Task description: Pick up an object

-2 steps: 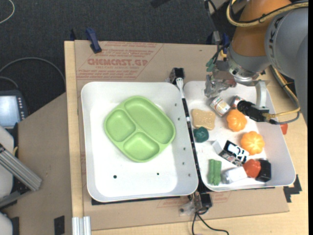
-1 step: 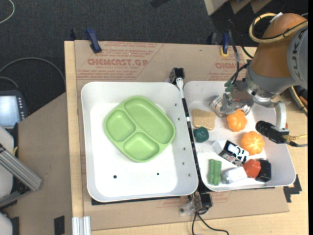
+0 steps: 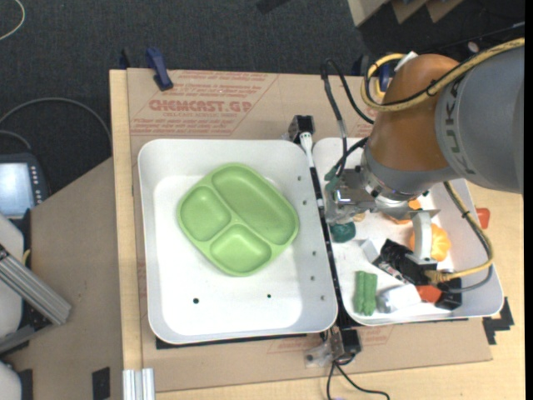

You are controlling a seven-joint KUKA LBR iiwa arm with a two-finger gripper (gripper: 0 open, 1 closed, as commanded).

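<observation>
the grey arm with its orange band [image 3: 416, 98] reaches over the right shallow white bin [image 3: 491, 286]. left of the gripper [image 3: 340, 215], the left white bin [image 3: 166, 307] holds a light green three-compartment plastic plate [image 3: 237, 219]. a small teal object [image 3: 342, 231] sits right at the fingertips; whether it is gripped i cannot tell. a green oblong piece [image 3: 365, 292] lies below them.

The bench top [image 3: 208, 98] is brown board printed with red lettering. A blue clamp [image 3: 158, 67] grips its rear edge. Dark grey carpet [image 3: 166, 15] covers the floor. An aluminium extrusion [image 3: 33, 286] lies at left.
</observation>
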